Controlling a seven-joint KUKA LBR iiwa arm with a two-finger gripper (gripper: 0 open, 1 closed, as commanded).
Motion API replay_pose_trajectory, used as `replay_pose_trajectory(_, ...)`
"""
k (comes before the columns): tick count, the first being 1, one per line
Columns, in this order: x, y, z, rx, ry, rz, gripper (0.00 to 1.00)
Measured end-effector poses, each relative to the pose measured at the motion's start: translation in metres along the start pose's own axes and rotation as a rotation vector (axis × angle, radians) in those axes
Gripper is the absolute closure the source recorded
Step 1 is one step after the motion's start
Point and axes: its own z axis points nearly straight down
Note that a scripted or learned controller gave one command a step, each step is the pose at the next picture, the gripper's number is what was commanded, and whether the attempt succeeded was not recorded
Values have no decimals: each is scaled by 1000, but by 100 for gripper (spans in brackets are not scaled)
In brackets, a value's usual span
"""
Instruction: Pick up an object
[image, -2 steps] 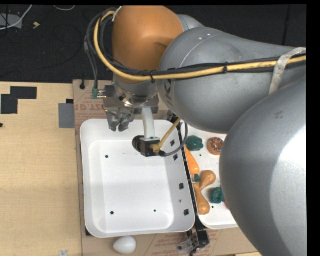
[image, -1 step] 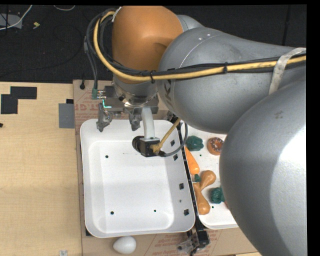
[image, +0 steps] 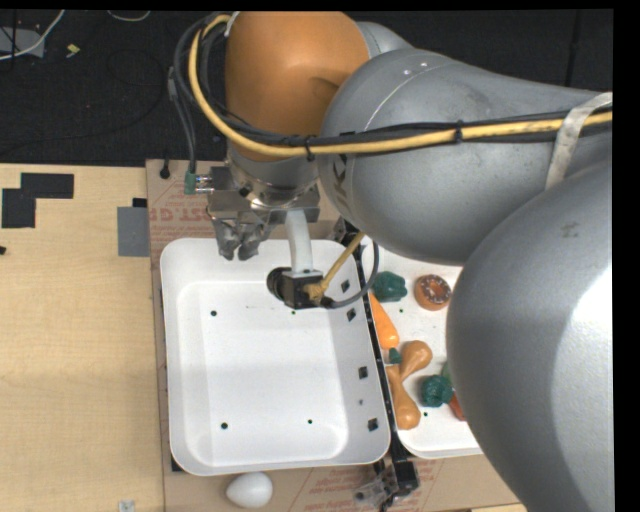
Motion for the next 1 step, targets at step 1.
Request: replay_pose_trajectory(1, 1, 0, 0, 1, 0, -2, 0)
